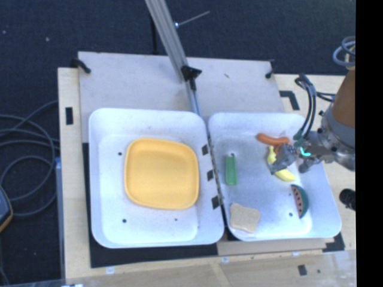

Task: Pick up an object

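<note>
Dark blue carpet surrounds my pale wooden bench [149, 76], which carries two shallow white bins side by side. From my remote seat I read the right white bin [251, 133] as the busy one. My two-finger gripper [286, 161] sits low over its upper right area, right at a yellow banana-shaped toy [283, 173] whose pale tip pokes out below the fingers. I cannot tell whether the fingers are closed on it or merely resting above, so I make no claim of a hold. Just above the gripper lies an orange sausage-shaped toy [272, 139], close to the bin's far rim. Below and to the right, a watermelon-slice toy with a green rind [300, 200] lies near the bin's right wall, with little room between it and the edge. A green rectangular block [231, 169] lies well to the left, near the dividing rims, and a beige bread-slice toy [245, 217] sits by the near left corner. Open white floor runs through the middle of this bin, between the block and the banana.

The left white bin [108, 127] holds a square yellow plastic plate [161, 173], roughly centred, with bare margin on all sides. A slanted silver aluminium post [169, 31] rises from between the bins toward the top edge.
</note>
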{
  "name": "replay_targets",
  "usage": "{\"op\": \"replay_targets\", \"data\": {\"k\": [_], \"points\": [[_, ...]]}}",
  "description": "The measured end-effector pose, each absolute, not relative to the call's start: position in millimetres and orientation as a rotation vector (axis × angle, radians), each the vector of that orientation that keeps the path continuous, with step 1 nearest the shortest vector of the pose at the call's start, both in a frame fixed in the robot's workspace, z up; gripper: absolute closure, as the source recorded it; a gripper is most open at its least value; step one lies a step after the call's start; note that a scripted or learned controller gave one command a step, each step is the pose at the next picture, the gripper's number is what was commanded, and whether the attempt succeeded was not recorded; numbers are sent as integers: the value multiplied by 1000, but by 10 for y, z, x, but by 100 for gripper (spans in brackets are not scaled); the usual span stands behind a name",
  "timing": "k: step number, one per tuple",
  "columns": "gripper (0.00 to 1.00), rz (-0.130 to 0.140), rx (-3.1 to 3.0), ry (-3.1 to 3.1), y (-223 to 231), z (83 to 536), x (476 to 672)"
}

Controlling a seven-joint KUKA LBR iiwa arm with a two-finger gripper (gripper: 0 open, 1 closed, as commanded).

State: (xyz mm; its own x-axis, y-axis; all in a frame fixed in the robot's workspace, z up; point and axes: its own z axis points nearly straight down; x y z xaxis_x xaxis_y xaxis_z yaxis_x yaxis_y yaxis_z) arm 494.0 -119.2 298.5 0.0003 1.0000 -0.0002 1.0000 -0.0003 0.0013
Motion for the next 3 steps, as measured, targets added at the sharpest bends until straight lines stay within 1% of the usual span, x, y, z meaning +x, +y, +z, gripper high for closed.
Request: {"op": "replay_targets", "data": {"k": [1, 2, 3], "points": [[0, 1, 2221, 2220, -1192, 2985, 4940], [0, -4, 2224, 2224, -1120, 2395, 4937], [0, -4, 2225, 2222, -1220, 1853, 4904]]}}
